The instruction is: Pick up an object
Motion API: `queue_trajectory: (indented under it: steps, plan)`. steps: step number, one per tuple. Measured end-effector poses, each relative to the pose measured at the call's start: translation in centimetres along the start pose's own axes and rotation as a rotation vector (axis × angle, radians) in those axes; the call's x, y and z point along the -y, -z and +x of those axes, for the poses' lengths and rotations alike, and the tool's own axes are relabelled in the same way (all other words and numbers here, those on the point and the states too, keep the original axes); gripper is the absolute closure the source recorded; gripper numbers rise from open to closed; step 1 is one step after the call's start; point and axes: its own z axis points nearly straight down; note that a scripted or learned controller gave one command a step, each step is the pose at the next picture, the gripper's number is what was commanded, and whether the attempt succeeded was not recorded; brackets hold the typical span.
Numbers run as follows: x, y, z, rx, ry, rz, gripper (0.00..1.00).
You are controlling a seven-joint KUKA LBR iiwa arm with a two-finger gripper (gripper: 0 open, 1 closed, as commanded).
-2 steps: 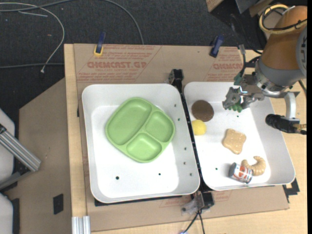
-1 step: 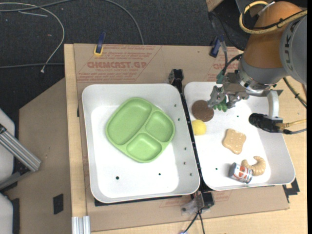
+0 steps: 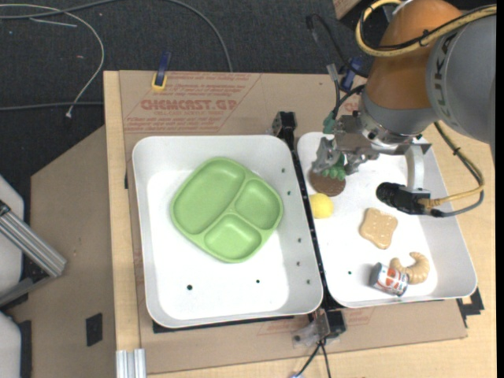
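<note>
One gripper (image 3: 332,161), low over the upper-left corner of the right bin (image 3: 449,235), fingers pointing down at a dark green and brown object (image 3: 329,181). That object sits right at or under the fingertips; can't tell if it's actually between them or only touching, and can't tell whether the fingers are spread or closed, too cluttered there. Just below it, touching or nearly so, a yellow round item (image 3: 320,205) against the bin's left wall. Further out, mid-bin, a tan toast-shaped piece (image 3: 379,227). Near the bottom edge, a croissant-shaped piece (image 3: 416,268) lies against a small red and white can (image 3: 389,279) on its side. A black cylindrical part (image 3: 402,198) with a yellow cable hangs over the bin to the gripper's right. Left bin (image 3: 157,290) holds a green three-section plate (image 3: 227,209), tilted diagonally, well apart from the gripper. Both bins sit on cardboard (image 3: 197,101).
</note>
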Motion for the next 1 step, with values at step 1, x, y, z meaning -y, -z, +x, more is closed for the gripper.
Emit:
queue_trajectory:
  steps: [1]
  plan:
    - [-0.28,0.98,5.38,0.0,0.001,0.001,1.0]
